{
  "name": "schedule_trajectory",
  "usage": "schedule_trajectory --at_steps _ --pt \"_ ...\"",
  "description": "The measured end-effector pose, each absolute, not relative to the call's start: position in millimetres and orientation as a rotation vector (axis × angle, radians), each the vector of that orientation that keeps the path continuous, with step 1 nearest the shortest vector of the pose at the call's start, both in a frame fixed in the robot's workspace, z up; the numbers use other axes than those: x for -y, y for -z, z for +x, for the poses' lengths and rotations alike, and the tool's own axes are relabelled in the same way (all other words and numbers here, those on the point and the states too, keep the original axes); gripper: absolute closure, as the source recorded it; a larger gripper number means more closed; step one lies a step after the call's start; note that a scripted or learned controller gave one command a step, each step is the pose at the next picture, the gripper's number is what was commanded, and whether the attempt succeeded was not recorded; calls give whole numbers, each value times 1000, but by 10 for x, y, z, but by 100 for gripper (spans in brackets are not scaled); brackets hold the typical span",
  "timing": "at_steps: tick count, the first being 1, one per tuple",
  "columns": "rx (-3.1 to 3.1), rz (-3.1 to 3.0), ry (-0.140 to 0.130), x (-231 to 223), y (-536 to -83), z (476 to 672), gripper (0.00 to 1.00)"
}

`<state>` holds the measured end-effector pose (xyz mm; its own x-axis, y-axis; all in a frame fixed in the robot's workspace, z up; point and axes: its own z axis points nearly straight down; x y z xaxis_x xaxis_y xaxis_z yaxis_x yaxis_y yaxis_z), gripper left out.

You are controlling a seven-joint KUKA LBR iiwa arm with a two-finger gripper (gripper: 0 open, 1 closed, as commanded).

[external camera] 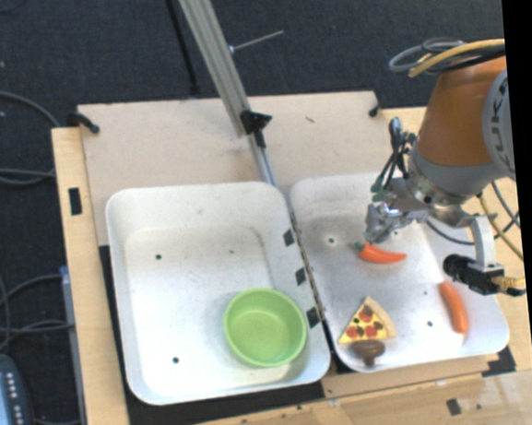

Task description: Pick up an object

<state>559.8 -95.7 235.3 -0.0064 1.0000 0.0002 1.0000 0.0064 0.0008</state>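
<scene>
In the right bin (331, 210) an orange carrot-shaped piece (382, 254) lies near the middle. My gripper (376, 229) hangs just above its left end, close to touching it; I cannot tell how the tips stand. A pizza slice toy (366, 322) lies near the bin's front left, with a dark brown piece (370, 349) at its front edge. A second orange carrot (455, 306) lies by the right rim.
The left bin (159, 262) holds a green bowl (264, 326) at its front right. A slanted metal pole (226, 72) rises from behind the bins. The arm's orange and grey body (463, 134) overhangs the right bin's back right.
</scene>
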Motion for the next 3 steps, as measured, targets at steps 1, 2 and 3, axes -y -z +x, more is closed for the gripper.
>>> schedule_trajectory --at_steps 1,2,3 --pt "-2232 2211 -5 394 -2420 5667 100" --pt "-2234 2212 -4 -207 -2473 5559 100" --pt "-2231 2213 -3 -651 -2491 5562 100"
